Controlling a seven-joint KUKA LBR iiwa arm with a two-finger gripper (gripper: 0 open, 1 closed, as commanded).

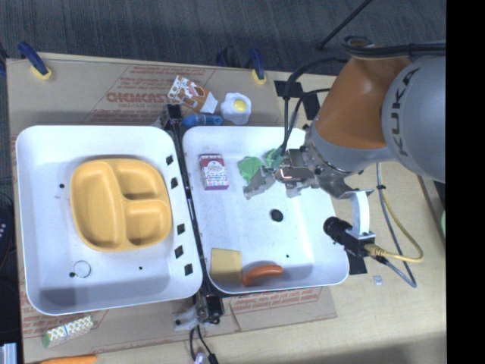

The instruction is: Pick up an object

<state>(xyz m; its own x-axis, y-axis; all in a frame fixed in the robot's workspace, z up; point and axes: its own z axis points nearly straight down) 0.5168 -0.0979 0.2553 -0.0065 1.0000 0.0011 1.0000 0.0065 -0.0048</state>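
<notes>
Two white bins are seen side by side on the surface [394, 309], and the jaws [264, 180] are lowered into the right bin [303, 237], in its upper half. Whether the jaws are apart or together cannot be told — the metal tips blur against the bin floor, and nothing is clearly seen between them. A green object [250, 165] lies just beside the jaws, on their upper left, partly covered by the wrist. A small red-and-white carton [214, 171] is set further to the left of the jaws, near the dividing wall. Below the jaws, at the near edge of the same bin, a tan block [226, 263] and an orange-red sausage shape [261, 273] lie next to each other. A yellow divided tray [121, 202] is held in the left bin [45, 279], well apart from the jaws. Beyond both bins, a white-and-yellow piece [237, 106] and a small printed packet [186, 92] rest on the cardboard.
</notes>
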